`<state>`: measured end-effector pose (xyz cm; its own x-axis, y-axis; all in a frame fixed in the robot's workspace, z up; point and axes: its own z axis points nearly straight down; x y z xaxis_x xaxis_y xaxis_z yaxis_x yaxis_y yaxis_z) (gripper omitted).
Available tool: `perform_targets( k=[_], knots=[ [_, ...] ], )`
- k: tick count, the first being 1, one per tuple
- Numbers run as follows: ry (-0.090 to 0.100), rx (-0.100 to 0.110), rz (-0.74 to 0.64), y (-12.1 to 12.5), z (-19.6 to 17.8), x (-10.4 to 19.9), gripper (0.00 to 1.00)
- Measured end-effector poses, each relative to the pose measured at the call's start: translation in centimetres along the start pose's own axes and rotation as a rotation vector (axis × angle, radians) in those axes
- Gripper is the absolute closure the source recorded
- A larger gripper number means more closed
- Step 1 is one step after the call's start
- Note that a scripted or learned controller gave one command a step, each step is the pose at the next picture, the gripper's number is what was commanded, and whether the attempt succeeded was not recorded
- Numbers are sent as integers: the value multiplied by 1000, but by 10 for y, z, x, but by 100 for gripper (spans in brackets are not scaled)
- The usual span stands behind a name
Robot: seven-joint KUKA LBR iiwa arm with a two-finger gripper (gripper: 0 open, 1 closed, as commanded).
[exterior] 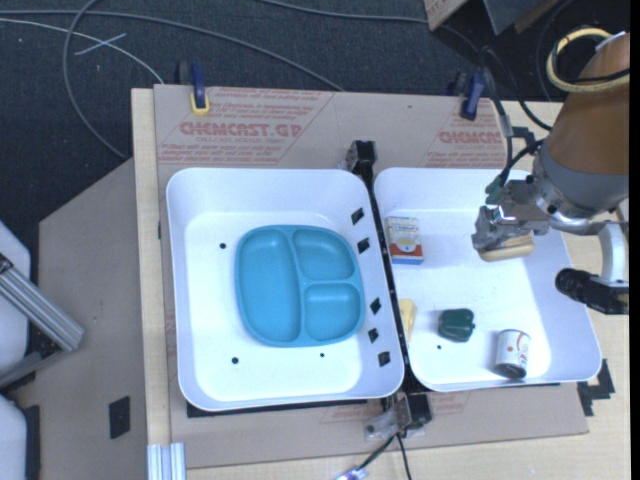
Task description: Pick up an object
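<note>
The gripper hangs over the right bin, near its far edge and toward the right wall; from this slanted overhead view it cannot be told whether the jaws are apart or together, and nothing is seen caught in them. A pale tan shape sits directly under the tool, too unclear to name as an object or part of the hardware.

Three candidates lie on the bin floor. A small box stands near the left wall, level with the tool. A dark green piece rests toward the near edge, about mid-floor. A small can lies on its side near the near-right corner. A yellowish item is wedged against the left wall by the divider.

The left bin carries a blue tray at its centre.

On this evidence the pick looks unfinished: the arm is positioned over the right bin, but no object appears lifted, and closing on one and raising it seem to remain.
</note>
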<state>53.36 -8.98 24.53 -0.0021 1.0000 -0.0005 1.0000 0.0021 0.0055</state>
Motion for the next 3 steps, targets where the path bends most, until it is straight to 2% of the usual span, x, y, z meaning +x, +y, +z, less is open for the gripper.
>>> perform_targets(
  k=[1,2,3],
  knots=[
    [3,7,-2,3,5,43,100],
    [2,4,-2,17,1,97,100],
    [3,4,-5,20,-3,156,100]
  ],
)
